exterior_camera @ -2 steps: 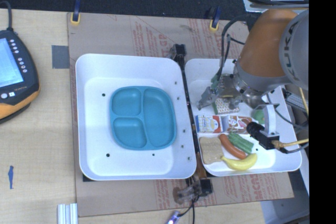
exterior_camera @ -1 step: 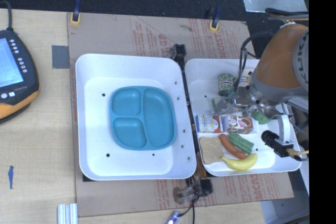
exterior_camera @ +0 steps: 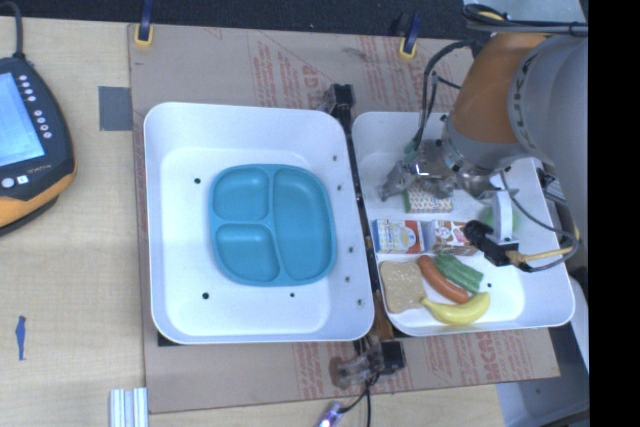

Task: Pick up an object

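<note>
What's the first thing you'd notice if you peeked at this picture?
The bright blue plate with three sections stands out, sitting in the middle of the left white bin. Next, the big grey and orange robot arm leans over the right bin, where toy food is piled: a yellow banana, a carrot and a slice of bread.

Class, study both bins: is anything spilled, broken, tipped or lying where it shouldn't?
Nothing stands out. The blue divided plate lies flat in the left bin; the banana, bread slice and small packets lie jumbled but intact in the right bin.
</note>
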Motion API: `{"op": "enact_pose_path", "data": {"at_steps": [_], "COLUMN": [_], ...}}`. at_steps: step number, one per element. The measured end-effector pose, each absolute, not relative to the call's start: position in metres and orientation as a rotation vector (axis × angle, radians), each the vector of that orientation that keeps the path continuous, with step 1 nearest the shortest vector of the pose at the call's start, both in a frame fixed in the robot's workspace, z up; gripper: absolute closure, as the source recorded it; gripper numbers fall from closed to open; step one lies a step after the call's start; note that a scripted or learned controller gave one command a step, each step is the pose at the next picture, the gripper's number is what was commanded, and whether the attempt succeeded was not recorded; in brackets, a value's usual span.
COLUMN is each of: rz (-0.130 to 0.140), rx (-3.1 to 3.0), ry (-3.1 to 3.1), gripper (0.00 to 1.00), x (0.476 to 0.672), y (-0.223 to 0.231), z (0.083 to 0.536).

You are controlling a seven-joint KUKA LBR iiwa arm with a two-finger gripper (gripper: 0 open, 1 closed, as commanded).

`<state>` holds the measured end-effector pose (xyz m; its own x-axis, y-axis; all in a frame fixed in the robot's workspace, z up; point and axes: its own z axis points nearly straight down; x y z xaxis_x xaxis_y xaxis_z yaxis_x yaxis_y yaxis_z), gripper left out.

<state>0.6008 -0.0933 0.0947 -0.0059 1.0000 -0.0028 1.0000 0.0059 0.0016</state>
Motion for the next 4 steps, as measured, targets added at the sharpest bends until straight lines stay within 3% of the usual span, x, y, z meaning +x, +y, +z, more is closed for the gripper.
{"op": "enact_pose_path", "data": {"at_steps": [1,2,3,4], "rz": [-0.006,-0.003,-0.004,-0.005], "rx": [2.220,2.218,2.215,2.214], "ry": [2.226,2.227,2.232,2.232], "gripper": [0.00,0.00,1.00,0.00], "x": [0.656,0.656,0.657,0.657], "y": [-0.110,-0.121,-0.122,-0.121], "z": [0.092,0.092,0.103,0.103]}}
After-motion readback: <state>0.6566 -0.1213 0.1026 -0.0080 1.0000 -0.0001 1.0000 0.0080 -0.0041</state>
